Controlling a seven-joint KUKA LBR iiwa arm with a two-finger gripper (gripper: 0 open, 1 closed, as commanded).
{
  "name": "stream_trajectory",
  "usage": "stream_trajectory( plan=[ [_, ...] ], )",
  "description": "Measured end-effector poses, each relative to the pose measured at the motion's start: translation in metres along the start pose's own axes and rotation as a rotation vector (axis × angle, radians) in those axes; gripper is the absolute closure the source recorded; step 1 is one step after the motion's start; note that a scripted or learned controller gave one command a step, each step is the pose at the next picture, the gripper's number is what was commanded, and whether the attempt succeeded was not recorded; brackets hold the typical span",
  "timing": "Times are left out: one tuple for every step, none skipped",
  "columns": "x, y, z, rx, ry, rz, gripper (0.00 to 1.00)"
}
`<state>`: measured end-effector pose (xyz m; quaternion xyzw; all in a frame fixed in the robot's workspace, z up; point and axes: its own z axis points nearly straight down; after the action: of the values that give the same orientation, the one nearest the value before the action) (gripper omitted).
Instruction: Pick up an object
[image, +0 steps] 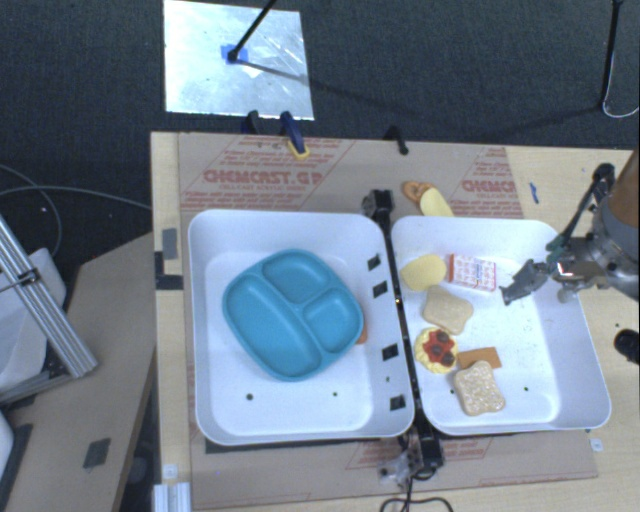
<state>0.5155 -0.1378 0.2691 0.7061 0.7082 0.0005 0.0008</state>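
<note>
Fingers' spread cannot be told; grey gripper (524, 283) hangs over right white bin's (575, 375) right edge, beside red-and-white packet (471, 272).

Lying flat in the right white bin (575, 385): yellow oval piece (423, 271), red-white packet (472, 272), beige bread slices (447, 310), speckled toast (479, 389), pizza round (437, 349).

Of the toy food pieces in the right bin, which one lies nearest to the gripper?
The red-and-white packet. It lies at the upper edge of the group, just left of the gripper; the other pieces sit further left or lower.
</note>
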Motion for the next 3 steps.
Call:
stream_trajectory(
  plan=[
    [0.002, -0.031, 0.083, 0.009, 0.003, 0.003, 0.00],
    [0.002, -0.027, 0.068, -0.003, 0.000, 0.002, 1.00],
    [0.099, -0.028, 0.085, 0.001, 0.005, -0.009, 1.00]
  ],
)
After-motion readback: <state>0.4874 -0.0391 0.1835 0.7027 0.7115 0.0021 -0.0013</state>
